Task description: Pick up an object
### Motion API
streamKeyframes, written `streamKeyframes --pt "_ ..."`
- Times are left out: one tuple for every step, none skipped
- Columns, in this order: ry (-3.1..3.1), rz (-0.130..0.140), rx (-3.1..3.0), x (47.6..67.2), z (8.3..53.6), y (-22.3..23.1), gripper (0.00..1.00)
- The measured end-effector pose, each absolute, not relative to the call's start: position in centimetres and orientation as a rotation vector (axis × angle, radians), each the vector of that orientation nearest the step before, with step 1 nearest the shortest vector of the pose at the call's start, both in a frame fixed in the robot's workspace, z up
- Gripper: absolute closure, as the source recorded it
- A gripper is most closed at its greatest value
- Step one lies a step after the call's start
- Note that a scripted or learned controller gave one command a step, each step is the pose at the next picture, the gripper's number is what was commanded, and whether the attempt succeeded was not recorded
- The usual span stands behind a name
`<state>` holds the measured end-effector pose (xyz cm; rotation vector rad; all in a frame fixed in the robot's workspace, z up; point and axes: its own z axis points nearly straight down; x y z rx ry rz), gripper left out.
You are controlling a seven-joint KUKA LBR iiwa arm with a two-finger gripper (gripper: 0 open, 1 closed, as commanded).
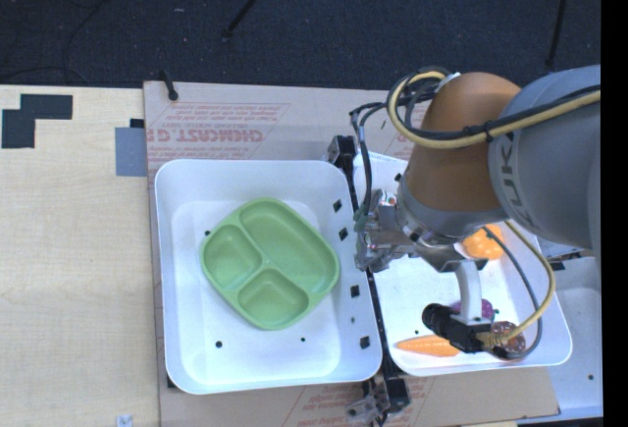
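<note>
The pale bench carries two white bins. Nearest, an orange carrot-like piece lies on the camera's side of the tool, clear of it. I cannot tell whether the tool is open or closed, and nothing looks lifted, so the pick seems wholly ahead.

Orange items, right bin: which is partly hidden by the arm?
The rounder orange item at the back; the long carrot-shaped one lies farther forward.
</note>
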<state>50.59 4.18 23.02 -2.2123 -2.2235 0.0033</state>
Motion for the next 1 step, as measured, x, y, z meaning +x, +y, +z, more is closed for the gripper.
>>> streamKeyframes --pt "-2.222 0.006 -2.213 50.08 21.85 9.69 1.0"
